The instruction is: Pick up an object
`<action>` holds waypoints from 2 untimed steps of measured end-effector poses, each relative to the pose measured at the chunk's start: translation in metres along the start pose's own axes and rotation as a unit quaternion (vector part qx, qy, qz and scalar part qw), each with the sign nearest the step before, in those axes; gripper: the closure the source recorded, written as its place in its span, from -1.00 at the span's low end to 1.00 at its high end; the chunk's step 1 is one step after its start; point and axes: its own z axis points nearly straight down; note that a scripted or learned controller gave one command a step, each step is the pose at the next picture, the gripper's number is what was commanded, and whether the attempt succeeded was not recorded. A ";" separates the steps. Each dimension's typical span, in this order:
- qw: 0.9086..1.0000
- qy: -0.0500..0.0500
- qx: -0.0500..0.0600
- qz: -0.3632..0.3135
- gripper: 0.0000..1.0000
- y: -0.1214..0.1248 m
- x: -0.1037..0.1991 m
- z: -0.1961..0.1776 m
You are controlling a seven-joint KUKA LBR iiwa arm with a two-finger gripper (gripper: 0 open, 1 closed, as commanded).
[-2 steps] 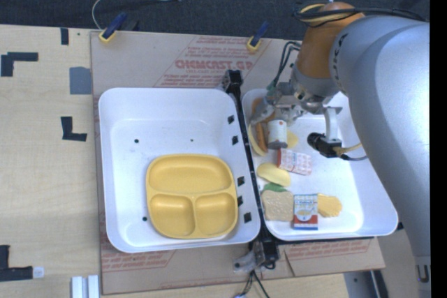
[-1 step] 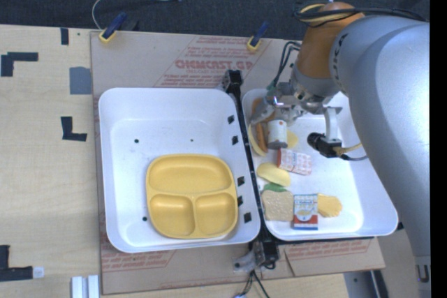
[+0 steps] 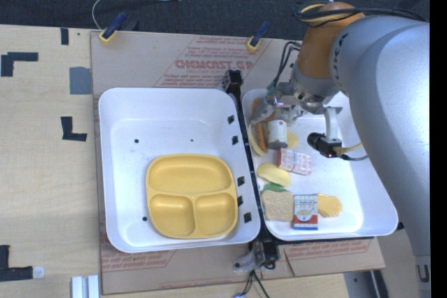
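Gripper: hangs low in the right bin, at its far corner by the shared wall, wrist turned down as if for a straight drop. Cannot tell from this slanted view whether released or clenched; shows nothing clearly caught, so best counted as holding nothing.

Directly beneath and touching its tip: a small white cylinder-like piece, possibly part of the tool, possibly an object. Just beside, toward the dividing wall, a brown-orange item and a curved yellow piece, both pressed up against that wall. Looks like the likeliest target, though crowded there, with little room on the wall side.

Just nearer the camera than the gripper: a red-and-white packet, lying flat, and a yellow lemon-shaped item touching its corner. Farther out along the bin's near edge: a tan cracker-like square, a small red-and-white box and a yellow chunk, side by side in a row. Sit loose and apart enough for a cleaner grasp, in my judgement.

Across the wall, well apart from the gripper: the left bin, bearing a yellow divided tray, flat on the floor. Probably too broad for a pinch.

Farthest off: two clamps at the board's back edge, there to pin it down.
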 end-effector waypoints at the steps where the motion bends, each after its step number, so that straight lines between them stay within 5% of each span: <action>1: 1.000 0.000 0.000 0.000 -1.00 0.000 0.000 0.000; 2: 1.000 0.000 -0.001 -0.001 1.00 0.000 0.001 -0.010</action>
